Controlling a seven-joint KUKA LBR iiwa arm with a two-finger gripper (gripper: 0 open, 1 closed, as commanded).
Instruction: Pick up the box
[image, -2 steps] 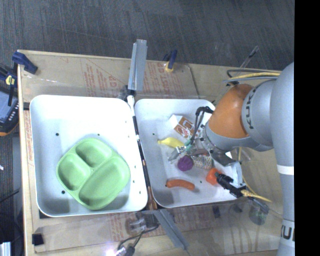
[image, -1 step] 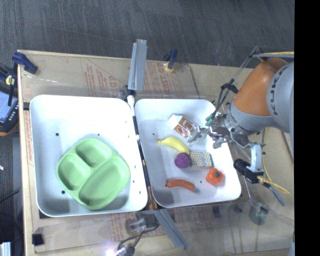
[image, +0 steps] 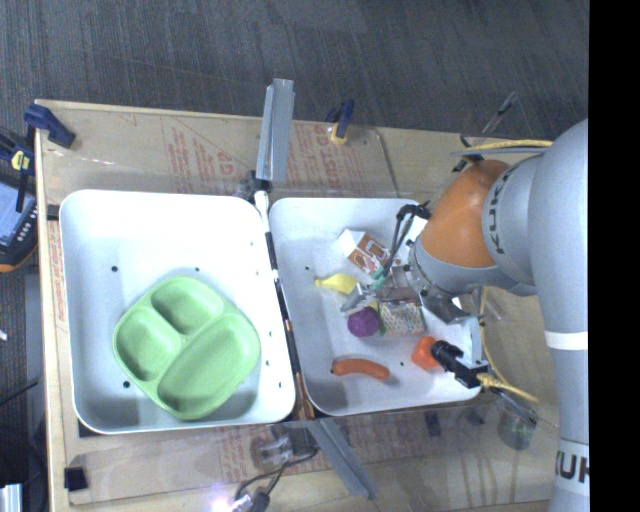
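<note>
Wooden bench (image: 180, 150) on dark carpet (image: 300, 45) bears white bins (image: 90, 220); gripper (image: 392, 296) jaw state unclear.

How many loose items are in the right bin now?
6: box at the back, yellow piece, purple piece, patterned block mid-bin, sausage and orange piece in front. The arm may hide more.

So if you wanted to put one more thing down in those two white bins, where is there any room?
The left bin has bare floor along its far wall and left side, around the green divided plate. In the right bin, the near-left corner beside the sausage is open. Its middle is crowded: box, yellow piece, purple piece, gripper.
</note>
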